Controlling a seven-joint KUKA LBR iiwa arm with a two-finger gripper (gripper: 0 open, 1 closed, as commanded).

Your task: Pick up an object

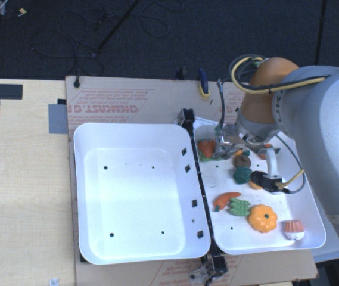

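My gripper (224, 147) reaches down into the far left part of the right bin (309, 243). It hangs just right of an orange-red toy (205, 148) that lies against the bin's left wall. A small brown piece (241, 159) and a dark green round piece (242, 175) lie just right of and below the gripper. Nearer the front are an orange carrot-like piece (225, 199), a green leafy piece (239, 207), an orange pumpkin (262, 218) and a pink and white piece (293, 229).
The left bin (86, 159) stands beside the right one, with black clips (194, 177) along the shared wall. A black cable (270, 182) loops from the wrist over the right bin. Both bins rest on cardboard (115, 103).
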